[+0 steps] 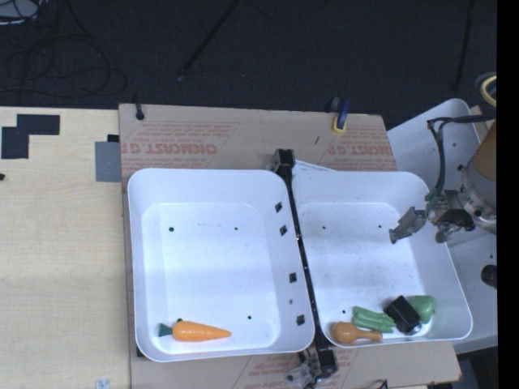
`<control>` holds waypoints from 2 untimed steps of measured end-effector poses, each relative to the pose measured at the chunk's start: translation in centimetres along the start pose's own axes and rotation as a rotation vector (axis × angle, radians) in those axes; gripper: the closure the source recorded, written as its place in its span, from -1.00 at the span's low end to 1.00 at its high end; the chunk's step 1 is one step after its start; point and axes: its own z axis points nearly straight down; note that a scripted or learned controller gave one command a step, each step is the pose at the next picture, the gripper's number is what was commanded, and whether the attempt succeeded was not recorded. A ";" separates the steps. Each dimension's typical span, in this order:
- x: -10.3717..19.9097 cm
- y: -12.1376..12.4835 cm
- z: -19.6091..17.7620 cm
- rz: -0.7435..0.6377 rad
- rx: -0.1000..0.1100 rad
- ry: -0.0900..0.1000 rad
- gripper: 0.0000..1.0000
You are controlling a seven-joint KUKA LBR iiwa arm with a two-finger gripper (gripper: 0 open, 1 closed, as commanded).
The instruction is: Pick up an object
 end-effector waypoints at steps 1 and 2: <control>6.2 9.0 0.4 -0.008 -0.006 0.000 -1.00; 5.8 8.6 -0.6 -0.003 0.001 0.000 1.00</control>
